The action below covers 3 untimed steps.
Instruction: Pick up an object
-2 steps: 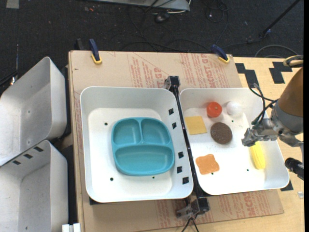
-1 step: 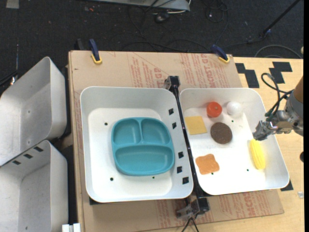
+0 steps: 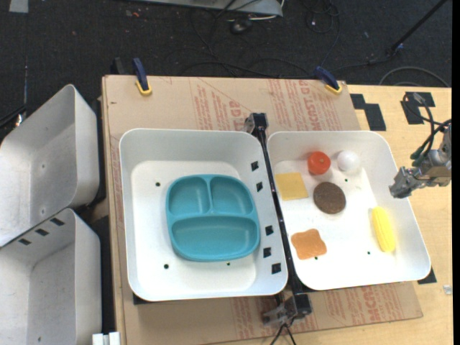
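Note:
The right bin [image 3: 402, 268] holds several toy foods: a red tomato [image 3: 319, 162], a white ball [image 3: 349, 161], a pale yellow cheese square [image 3: 291, 186], a brown round patty [image 3: 330, 198], an orange toast piece [image 3: 310, 244] and a yellow corn cob [image 3: 383, 228]. My gripper [image 3: 402, 185] hangs at the right rim of that bin, just right of the patty and above the corn. Nothing shows between its fingers.
A teal divided plate [image 3: 213, 218] lies in the left bin [image 3: 144, 264]. Two spare white bins [image 3: 43, 157] stand off the bench at far left. Cardboard [image 3: 215, 99] covers the bench, held by yellow clamps [image 3: 143, 85] at the back edge.

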Available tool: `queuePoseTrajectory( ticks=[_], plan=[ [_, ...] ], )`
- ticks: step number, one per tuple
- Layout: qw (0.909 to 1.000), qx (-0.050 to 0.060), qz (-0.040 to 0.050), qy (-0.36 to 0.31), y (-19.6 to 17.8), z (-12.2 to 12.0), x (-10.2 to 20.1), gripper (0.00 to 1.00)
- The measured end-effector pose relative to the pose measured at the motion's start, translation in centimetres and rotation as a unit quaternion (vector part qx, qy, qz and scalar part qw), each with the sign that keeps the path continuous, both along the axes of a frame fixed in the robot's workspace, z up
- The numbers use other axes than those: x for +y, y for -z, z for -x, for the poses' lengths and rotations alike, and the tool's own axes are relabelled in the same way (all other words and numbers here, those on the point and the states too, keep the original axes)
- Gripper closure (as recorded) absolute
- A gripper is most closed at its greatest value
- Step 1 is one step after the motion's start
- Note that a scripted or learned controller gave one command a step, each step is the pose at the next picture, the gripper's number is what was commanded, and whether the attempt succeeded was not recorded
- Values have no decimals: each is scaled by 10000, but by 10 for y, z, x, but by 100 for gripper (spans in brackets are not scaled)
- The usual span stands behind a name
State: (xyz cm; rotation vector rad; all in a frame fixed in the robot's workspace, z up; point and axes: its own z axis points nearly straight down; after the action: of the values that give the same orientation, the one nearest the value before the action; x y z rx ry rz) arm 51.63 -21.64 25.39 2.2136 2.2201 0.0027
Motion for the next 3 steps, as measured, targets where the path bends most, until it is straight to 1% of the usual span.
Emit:
queuePoseTrajectory(
  ticks=[2, 3],
  plan=[
    [10000, 24, -22, -25, 12, -42, 106, 100],
    [10000, 20, -24, -27, 5, -52, 156, 100]
  ],
)
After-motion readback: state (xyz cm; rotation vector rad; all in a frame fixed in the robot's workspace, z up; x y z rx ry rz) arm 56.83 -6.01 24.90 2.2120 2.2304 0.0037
